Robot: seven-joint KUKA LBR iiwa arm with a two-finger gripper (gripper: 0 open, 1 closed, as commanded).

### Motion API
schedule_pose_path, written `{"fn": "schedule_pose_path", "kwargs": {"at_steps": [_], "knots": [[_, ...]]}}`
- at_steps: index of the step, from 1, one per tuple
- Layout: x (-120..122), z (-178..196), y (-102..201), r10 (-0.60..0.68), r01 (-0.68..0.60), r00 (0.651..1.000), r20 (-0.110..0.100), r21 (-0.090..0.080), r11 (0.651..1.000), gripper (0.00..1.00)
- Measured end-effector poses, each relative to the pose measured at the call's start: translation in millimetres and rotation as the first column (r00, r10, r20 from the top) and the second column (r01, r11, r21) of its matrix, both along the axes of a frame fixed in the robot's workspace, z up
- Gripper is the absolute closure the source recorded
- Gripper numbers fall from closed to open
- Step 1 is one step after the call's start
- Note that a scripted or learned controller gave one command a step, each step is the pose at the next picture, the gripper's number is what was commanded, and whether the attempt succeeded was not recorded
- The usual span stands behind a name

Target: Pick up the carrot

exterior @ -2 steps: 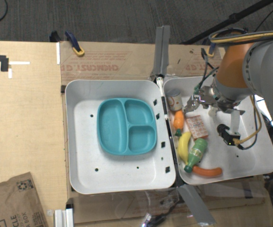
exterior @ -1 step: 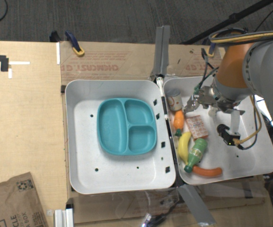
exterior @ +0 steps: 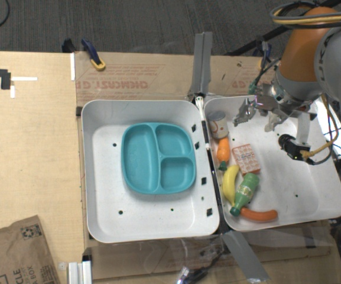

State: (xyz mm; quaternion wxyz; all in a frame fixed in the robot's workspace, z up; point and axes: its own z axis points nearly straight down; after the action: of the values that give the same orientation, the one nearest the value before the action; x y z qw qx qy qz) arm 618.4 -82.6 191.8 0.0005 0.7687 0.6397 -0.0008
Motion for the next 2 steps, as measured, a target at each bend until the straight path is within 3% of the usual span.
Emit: {"fn": "schedule_pose_path", "kwargs": {"at_steps": [1, 2], "knots": [[12.3, -82.7, -23.2, 0.046, -0.046, 0.999, 0.013, -0.003, 0.999, 0.0], [-4.8, -87.0, -19.8, -0.099, 0.099, 0.995, 0.031, 0.001, 0.995, 0.0]]}}
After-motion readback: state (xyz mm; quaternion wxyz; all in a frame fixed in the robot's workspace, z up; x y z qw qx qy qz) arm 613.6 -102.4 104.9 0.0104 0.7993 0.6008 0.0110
